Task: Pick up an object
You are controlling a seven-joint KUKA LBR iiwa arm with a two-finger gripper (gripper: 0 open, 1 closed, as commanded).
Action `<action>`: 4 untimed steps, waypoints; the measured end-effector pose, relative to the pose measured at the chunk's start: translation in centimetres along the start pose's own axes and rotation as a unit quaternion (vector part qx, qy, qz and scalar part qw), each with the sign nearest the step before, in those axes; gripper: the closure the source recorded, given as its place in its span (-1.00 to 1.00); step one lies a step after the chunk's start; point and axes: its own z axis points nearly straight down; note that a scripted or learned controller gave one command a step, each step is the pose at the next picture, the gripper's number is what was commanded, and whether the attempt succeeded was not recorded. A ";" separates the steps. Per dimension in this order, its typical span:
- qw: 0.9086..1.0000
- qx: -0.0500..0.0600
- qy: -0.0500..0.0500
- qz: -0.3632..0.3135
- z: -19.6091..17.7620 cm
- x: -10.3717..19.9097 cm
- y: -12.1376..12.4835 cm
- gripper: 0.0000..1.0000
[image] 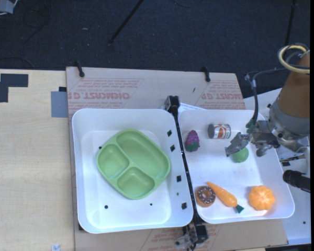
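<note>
The grey two-finger gripper (244, 145) hangs low in the right white bin (282, 213), right over a small round green ball (241, 155). Whether it grips the ball cannot be told.

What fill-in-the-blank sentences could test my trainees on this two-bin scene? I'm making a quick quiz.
1. The green divided plate lies in the ____ bin.
2. The toy carrot lies between the donut and the ____ fruit.
3. The small can lies on its ____.
4. The gripper hovers at a small ____ ball.

Missing words: left; orange; side; green
</note>
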 end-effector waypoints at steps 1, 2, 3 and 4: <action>1.000 -0.006 -0.001 -0.001 -0.6 0.0 0.2 -1.00; 1.000 -0.003 0.000 -0.001 4.4 -0.8 0.7 -1.00; 1.000 -0.002 0.000 0.001 9.6 0.3 0.6 -1.00; 1.000 -0.002 0.000 0.000 15.0 1.2 0.0 -1.00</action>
